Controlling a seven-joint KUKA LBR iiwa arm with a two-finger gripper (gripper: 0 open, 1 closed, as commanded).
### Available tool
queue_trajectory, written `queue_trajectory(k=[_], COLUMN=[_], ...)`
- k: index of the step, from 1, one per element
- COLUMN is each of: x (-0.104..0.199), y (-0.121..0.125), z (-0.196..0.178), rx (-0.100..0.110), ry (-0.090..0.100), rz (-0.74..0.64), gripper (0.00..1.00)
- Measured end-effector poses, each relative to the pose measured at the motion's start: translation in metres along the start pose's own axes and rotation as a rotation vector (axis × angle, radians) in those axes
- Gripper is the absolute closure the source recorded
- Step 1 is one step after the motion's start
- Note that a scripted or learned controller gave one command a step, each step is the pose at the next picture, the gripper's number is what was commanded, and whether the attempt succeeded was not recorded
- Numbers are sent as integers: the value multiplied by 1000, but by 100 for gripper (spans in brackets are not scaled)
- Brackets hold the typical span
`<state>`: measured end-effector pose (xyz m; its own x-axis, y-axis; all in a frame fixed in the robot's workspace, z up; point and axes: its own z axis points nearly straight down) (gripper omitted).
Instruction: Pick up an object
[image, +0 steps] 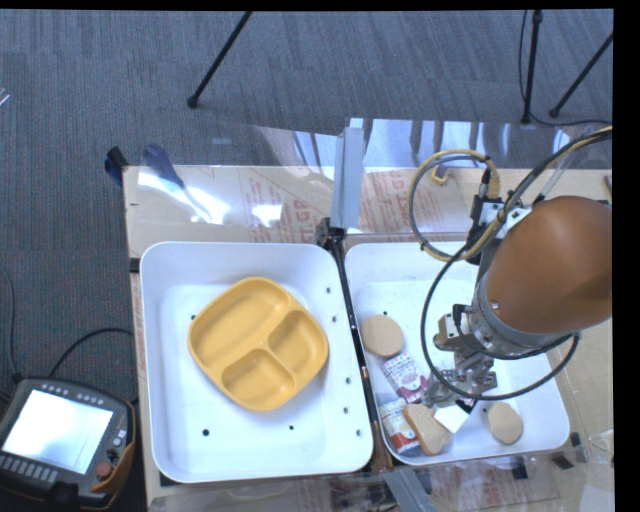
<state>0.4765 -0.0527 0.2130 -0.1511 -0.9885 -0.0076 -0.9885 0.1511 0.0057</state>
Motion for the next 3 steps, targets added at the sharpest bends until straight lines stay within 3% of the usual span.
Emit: queue_trajectory(k=[3], x=[-8], y=[-1], z=[-25], rx=[-10], ry=[-12], rz=[12], gripper=[100])
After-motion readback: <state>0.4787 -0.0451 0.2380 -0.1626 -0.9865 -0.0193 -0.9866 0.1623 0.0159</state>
